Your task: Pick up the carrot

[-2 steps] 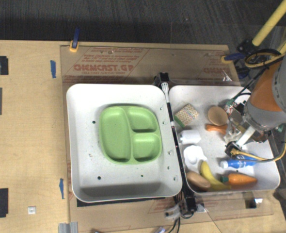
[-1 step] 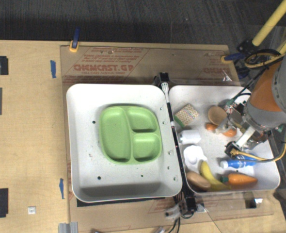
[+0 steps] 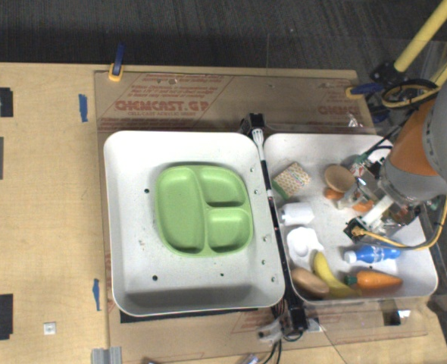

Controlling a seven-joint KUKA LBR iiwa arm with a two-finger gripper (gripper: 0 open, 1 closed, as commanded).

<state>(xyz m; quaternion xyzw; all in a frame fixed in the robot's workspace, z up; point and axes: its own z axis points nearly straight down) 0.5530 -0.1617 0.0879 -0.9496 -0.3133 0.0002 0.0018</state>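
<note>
Carrot (image 3: pixel 376 280) lies at bin's near edge beside banana (image 3: pixel 328 271); tool (image 3: pixel 366 203), grip state unclear, should descend squarely over it.

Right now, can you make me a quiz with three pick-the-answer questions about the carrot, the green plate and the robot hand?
1. Where is the carrot?
A. On the green plate
B. In the right bin, near its front corner
C. On the floor

2. How many compartments does the green plate have?
A. Three
B. One
C. Six

3. What is the gripper doing with the carrot?
A. Lifting it high
B. Squeezing it
C. Not touching it

Answers: 1 B, the carrot lies beside the banana in the right bin. 2 A, one long section and two small ones show. 3 C, the gripper sits further back in the bin, apart from the carrot.
</note>
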